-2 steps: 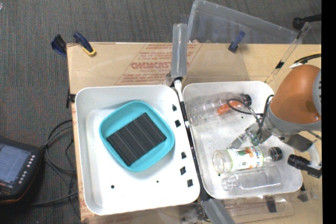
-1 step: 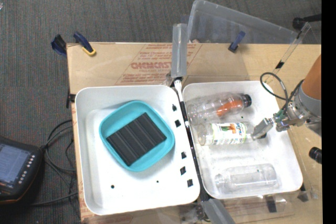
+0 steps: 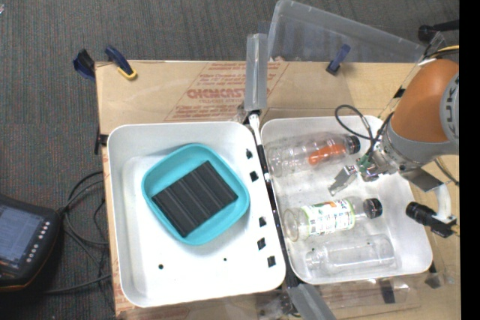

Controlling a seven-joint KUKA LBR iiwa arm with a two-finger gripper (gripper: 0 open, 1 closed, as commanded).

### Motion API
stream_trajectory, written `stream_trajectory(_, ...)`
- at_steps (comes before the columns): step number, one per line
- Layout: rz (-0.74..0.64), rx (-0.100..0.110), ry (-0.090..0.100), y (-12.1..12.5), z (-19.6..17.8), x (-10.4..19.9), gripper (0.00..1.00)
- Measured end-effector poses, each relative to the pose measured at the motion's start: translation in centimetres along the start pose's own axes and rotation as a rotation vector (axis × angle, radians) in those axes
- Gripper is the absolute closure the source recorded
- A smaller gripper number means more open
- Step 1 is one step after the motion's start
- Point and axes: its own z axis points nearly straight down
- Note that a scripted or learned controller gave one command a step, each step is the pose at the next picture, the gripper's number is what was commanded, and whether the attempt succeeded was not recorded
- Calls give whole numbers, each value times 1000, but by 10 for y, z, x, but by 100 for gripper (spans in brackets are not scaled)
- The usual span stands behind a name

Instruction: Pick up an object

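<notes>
I'm seeing my gripper [image 3: 347,177] hanging, jaws apart, in the right bin [image 3: 420,251]: one bottle [image 3: 309,154] lying behind it, two bottles [image 3: 330,216] [image 3: 349,254] lying in front.

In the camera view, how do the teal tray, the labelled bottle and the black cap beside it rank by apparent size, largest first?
1. Teal tray, clearly largest.
2. Labelled bottle in the right bin.
3. Black cap, smallest.

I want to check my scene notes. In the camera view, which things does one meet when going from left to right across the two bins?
Left bin → teal tray with a dark ridged block on it → right bin, holding three plastic bottles; above it, further right, the gripper.
</notes>
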Motion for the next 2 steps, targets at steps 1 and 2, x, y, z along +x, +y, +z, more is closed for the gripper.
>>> stream_trajectory(1, -130, -5, -1, -23, 33, 32, 0)
stream_trajectory(2, -151, -6, -5, 39, 32, -22, 0)
